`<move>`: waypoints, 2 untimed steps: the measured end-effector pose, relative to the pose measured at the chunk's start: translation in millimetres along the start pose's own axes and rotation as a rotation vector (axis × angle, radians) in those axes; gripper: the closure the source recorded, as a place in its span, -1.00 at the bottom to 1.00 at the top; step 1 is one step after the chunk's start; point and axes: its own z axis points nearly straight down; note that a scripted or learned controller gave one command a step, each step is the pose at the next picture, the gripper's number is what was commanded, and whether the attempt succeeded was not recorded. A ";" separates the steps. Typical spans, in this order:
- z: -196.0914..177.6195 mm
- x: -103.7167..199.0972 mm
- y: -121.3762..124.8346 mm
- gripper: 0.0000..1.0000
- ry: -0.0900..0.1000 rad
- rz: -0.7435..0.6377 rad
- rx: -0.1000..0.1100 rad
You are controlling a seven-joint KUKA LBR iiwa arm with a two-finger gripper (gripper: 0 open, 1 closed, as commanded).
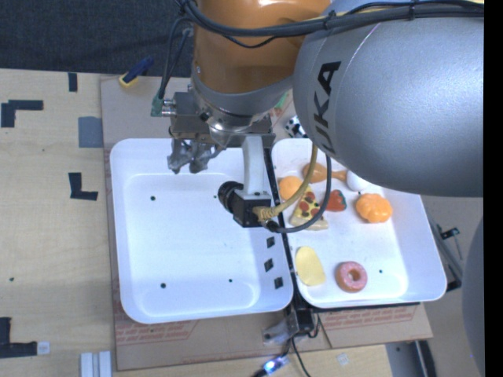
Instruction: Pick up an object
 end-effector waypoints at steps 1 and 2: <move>127.1 -1.8 -31.1 1.00 -0.006 0.002 0.017; 198.5 -1.9 -41.0 1.00 -0.004 0.002 0.011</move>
